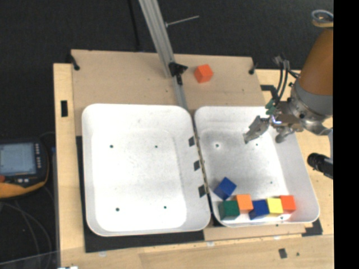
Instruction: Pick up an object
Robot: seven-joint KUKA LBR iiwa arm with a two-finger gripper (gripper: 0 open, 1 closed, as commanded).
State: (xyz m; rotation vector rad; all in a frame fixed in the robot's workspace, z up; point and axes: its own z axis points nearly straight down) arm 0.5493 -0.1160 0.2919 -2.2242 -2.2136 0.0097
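Hovering over the right bin with nothing picked yet
Jaws (268, 129) stand wide and bare, one finger (253, 130) slanting left and the other pointing down, poised above the upper part of the right bin (291, 167) and well apart from the blocks. Those lie along the bin's near edge: a blue block (225, 187) a little up from a row of green (229, 208), orange (244, 203), blue, yellow (275, 205) and orange-red. I judge this the approach step; next the arm must travel toward the near edge, drop over one block and close, the lone blue being easiest. A stray orange cube (203, 73) sits on the surface behind the bins; the left bin (134, 167) holds nothing
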